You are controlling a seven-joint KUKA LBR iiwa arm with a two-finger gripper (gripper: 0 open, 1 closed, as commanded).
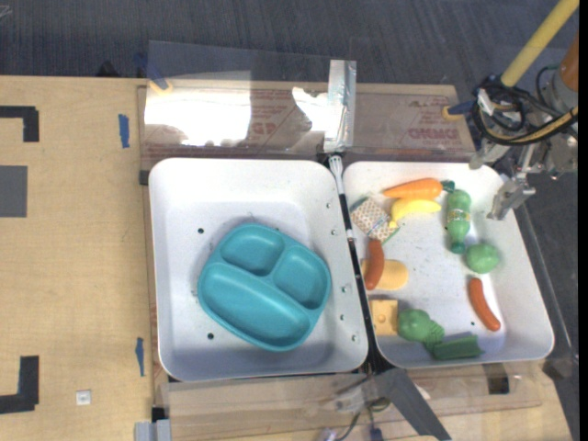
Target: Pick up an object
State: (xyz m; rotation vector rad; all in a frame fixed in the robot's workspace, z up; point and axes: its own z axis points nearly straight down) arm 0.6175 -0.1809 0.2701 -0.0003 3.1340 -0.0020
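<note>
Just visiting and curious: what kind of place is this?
Probably a robotics test bench: two shallow white bins, plastic toy food such as an orange carrot, and a teal divided plate.

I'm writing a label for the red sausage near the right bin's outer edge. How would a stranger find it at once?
Start at the right bin, the one crowded with toy food. Follow its right wall down past the round green vegetable; just below lies the red sausage, slanted and alone. Unlike the orange-red sausage by the divider, it is redder and touches nothing.
</note>
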